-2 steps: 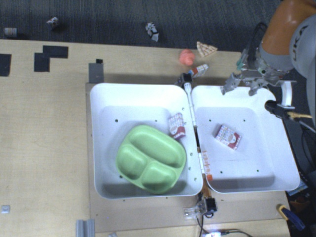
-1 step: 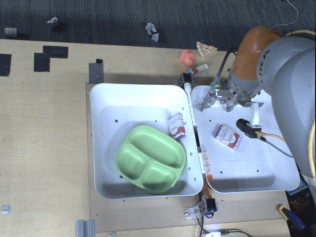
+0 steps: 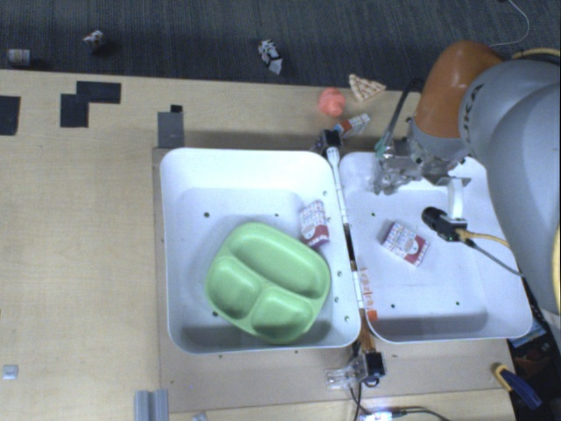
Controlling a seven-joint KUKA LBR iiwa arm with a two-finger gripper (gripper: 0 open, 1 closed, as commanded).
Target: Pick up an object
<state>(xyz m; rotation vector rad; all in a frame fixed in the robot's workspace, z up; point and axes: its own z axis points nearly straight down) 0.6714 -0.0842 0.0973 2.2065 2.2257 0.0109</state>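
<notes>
A green divided plate (image 3: pixel 267 279) lies in the left bin (image 3: pixel 188 235). Beside its upper right edge a small red-and-white carton (image 3: pixel 314 222) leans near the bin's right wall. A second red-and-white carton (image 3: pixel 404 242) lies flat in the middle of the right bin (image 3: pixel 438 305). My gripper (image 3: pixel 388 175) hangs over the right bin's back left corner, above and slightly left of that carton, with nothing seen between its fingers. The arm's grey body and orange band cover the bin's right side.
Behind the bins on the bench lie an orange ball (image 3: pixel 331 102), a pizza-slice toy (image 3: pixel 365 87) and a small red-tipped item (image 3: pixel 352 125). A black cable end (image 3: pixel 443 224) hangs over the right bin. Small debris lies on the dark floor.
</notes>
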